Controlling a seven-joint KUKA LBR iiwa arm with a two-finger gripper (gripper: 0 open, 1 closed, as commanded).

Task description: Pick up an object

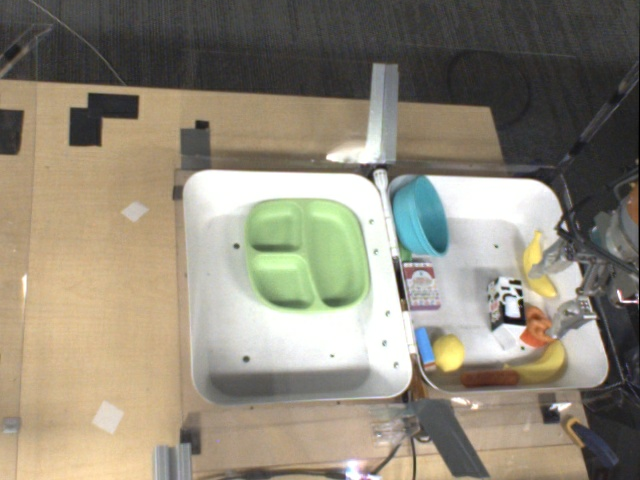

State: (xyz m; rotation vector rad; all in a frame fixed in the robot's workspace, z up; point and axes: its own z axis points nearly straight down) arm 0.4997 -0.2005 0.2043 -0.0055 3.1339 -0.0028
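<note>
A green tray (304,253) is lying in the left bin (215,298). In the right bin (480,203), a banana (538,262) is sitting at 3 o'clock, touching the released gripper (577,290).

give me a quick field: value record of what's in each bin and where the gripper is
left bin: green divided tray
right bin: teal bowl, red-white carton, black-white box, lemon, bananas, red sausage-like item
gripper: over the right bin's right edge, near the bananas
grasp: nothing seen held
</note>
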